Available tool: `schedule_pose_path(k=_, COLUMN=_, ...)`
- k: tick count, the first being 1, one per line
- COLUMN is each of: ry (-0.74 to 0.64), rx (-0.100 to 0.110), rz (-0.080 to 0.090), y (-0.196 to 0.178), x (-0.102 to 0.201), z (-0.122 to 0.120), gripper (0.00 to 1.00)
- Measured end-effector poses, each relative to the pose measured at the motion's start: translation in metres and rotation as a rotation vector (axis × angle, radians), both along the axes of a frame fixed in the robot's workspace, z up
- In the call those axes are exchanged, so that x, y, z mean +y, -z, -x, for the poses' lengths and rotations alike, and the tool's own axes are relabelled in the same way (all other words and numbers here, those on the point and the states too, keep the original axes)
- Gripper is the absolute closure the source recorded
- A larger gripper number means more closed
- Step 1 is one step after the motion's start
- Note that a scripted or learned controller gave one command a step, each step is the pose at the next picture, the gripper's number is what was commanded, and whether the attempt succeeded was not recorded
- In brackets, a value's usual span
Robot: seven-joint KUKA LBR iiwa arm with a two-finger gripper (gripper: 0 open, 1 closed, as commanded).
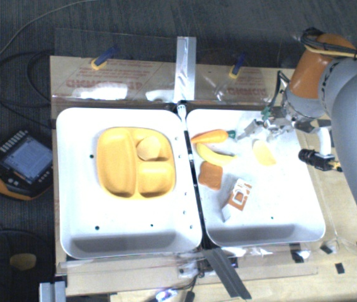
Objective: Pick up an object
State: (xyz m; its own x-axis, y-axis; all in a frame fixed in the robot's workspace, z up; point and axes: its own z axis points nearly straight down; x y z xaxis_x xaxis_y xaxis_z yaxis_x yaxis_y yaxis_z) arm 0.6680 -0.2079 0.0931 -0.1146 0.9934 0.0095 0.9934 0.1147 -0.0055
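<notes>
Over the right bin's (304, 228) far right corner, gripper (267, 126) hangs low; can't tell its opening or any hold. Right bin: carrot (208, 136), banana (213, 152) touching just below it, brown bread-like piece (210, 175), pale yellow chunk (264, 153) nearest the gripper, orange-white box (239, 194). Left bin (77, 225): yellow divided tray (124, 168).

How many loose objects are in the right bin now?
5: carrot and banana near the divider, brown piece below them, orange-white box mid-bin, pale yellow piece under the gripper.
</notes>
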Motion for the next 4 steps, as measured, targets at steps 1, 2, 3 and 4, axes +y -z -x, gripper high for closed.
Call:
schedule_pose_path(k=1, ry=-0.123, rx=-0.023, rz=0.006, y=0.001, x=-0.007, z=0.035, gripper=0.0)
schedule_pose_path(k=2, ry=-0.289, rx=-0.014, rz=0.013, y=0.004, x=0.07, z=0.003, gripper=0.0)
schedule_pose_path(k=3, ry=-0.174, rx=-0.008, rz=0.011, y=-0.088, x=0.049, z=-0.001, gripper=0.0)
schedule_pose_path(k=4, ry=-0.146, rx=-0.009, rz=0.011, y=-0.183, x=0.043, z=-0.001, gripper=0.0)
